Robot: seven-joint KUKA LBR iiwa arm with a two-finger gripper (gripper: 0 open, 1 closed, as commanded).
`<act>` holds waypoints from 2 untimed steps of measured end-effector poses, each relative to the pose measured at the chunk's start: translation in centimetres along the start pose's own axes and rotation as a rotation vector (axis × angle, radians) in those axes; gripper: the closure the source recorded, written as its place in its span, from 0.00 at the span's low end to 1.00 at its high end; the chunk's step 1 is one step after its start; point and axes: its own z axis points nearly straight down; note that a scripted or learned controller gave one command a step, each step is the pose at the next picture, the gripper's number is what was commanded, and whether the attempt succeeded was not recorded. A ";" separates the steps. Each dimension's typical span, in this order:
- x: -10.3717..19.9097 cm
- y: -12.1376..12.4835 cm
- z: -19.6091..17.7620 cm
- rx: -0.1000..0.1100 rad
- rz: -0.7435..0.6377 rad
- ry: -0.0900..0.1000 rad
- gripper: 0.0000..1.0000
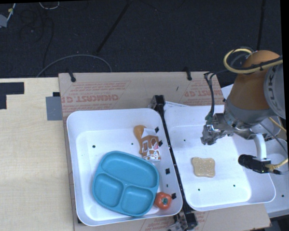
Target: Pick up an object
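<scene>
wood bench, cardboard sheet, black cables

Grey arm (orange band above the wrist) from the right, gripper low, pointing left.

tan bread slice, flat, right bin

We take this for a robotics lab: a grey and orange arm with looped cabling works over two white bins set on cardboard atop a plywood bench. Behind the bench, loose cables trail across dark carpet.
</scene>
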 end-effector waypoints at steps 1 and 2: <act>0.9 -0.2 -5.6 -0.003 -0.001 0.000 1.00; 6.2 -1.6 -6.3 0.003 -0.004 0.002 1.00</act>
